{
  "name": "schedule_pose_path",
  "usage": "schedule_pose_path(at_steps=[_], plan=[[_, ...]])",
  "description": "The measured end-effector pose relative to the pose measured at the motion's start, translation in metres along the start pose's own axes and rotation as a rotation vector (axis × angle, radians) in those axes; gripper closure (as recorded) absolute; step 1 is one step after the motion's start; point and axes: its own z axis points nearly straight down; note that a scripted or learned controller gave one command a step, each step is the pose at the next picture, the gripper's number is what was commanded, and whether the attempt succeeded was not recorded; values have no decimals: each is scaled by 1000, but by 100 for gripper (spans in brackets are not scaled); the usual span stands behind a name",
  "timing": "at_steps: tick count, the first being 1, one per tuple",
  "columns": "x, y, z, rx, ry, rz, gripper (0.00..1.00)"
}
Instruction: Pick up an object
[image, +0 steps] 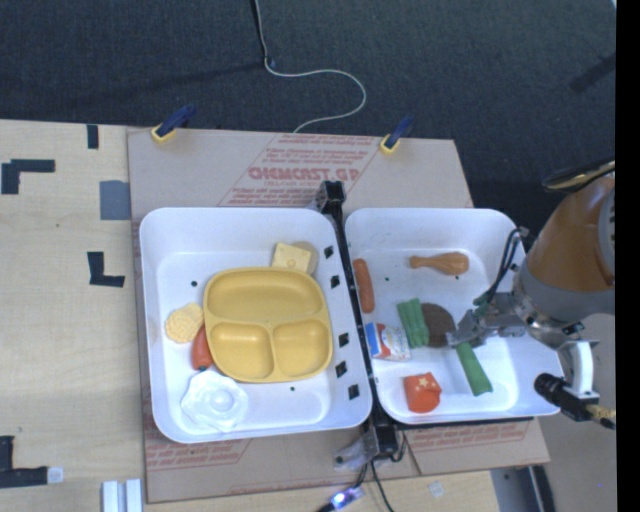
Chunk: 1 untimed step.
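Note:
The right bin (500, 225) holds several toy foods: a tan drumstick (440, 263), an orange-red sausage (363, 284), a green block (412, 323), a brown round piece (437, 322), a small packet (387, 342), a red piece (422, 391) and a green stick (474, 370). My gripper (468, 331) hangs low over this bin, right beside the brown piece and just above the upper end of the green stick. The grey wrist hides part of the bin's right side.
The left bin (160, 235) carries a yellow divided plate (268, 325), a cheese block (293, 258), a round cracker (184, 323), a red piece (201, 348) and a white fried egg (214, 398). A black clip (330, 195) sits between the bins. Both rest on cardboard (300, 165).

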Motion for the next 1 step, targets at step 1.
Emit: schedule_pose_path(at_steps=[1], plan=[[-4,1,-61,-3,-2,0,100]])
